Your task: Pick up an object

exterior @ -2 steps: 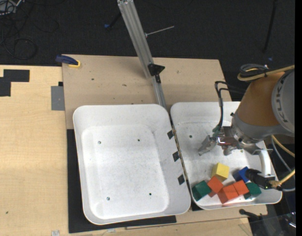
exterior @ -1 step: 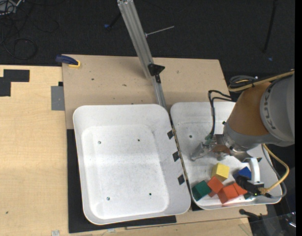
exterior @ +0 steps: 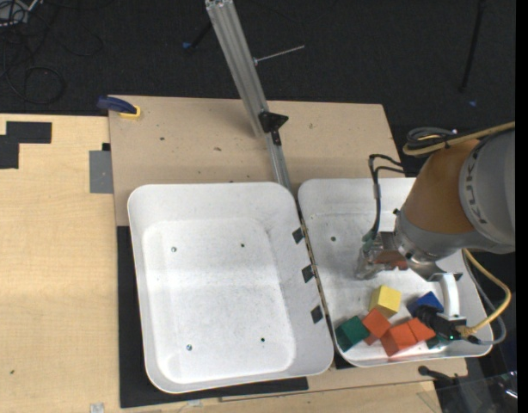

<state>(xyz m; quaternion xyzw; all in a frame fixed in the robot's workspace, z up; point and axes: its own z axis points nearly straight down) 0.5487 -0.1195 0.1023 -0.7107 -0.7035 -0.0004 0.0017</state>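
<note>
Gripper [exterior: 370, 263] in right bin [exterior: 341, 213], just above the block cluster heaped at lower right, led by yellow cube [exterior: 387, 299]; finger state cannot be told.

**Robotics lab bench**

Looks like a lab, not a home: plywood bench [exterior: 247, 136] at centre carrying two white bins [exterior: 152, 231], aluminium rail [exterior: 238, 58] slanting from upper centre, loose cables [exterior: 23, 67] on dark floor upper left, KUKA arm [exterior: 457, 200] at right.
</note>
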